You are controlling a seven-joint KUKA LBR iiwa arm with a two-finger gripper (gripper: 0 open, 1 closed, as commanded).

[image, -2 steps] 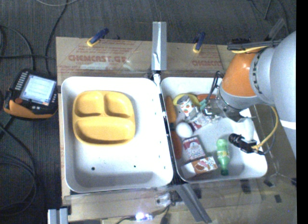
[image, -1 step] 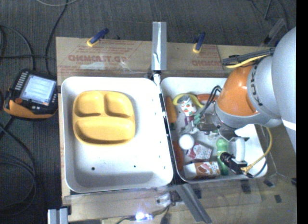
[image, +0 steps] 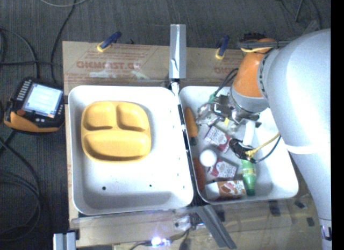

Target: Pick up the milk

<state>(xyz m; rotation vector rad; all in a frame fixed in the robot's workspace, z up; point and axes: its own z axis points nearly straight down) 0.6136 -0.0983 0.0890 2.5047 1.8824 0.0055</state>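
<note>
gripper point(image: 221, 115) – low in right bin point(image: 279, 184), finger state cannot be told | milk point(image: 217, 136) – carton lying just below gripper, near orange hotdog point(image: 191, 122) | yellow tray point(image: 116, 130) in left bin point(image: 129, 192)
</note>
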